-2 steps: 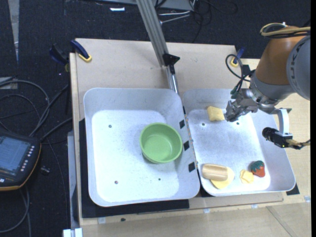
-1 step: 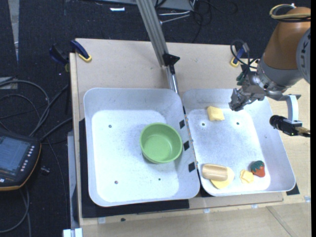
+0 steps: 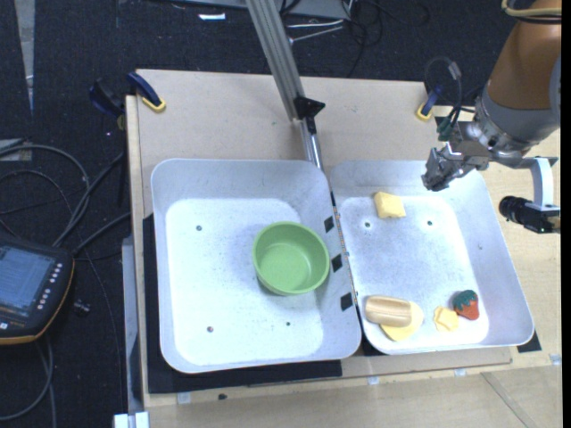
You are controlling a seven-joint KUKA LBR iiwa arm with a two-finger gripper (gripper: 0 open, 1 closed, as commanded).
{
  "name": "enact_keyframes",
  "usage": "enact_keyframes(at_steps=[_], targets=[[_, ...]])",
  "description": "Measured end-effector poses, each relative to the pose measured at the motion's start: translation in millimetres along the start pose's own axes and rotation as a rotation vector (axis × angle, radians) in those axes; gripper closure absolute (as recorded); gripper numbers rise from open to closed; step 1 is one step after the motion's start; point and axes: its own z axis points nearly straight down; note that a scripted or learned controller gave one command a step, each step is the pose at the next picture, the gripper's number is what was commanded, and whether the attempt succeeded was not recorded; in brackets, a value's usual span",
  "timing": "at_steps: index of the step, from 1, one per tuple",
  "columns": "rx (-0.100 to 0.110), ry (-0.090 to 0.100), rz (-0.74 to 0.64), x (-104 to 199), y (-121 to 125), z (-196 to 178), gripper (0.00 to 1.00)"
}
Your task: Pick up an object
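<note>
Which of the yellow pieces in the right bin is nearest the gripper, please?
The yellow block at the bin's far end, just below-left of the gripper. The other yellow pieces lie along the near edge beside the strawberry.

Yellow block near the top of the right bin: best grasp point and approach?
Take the yellow block across its two opposite flat sides, coming straight down from above. It lies alone on the right bin's floor, apart from the walls and from the other pieces, so there looks to be room on both sides. The gripper hangs nearby, up and to its right.
</note>
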Motion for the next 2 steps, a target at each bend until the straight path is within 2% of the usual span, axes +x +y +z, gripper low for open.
enact_keyframes(at_steps=[1, 2], targets=[[0.003, 0.002, -0.004, 56, -14, 10, 1.00], [0.003, 0.002, -0.004, 103, -24, 3, 1.00]])
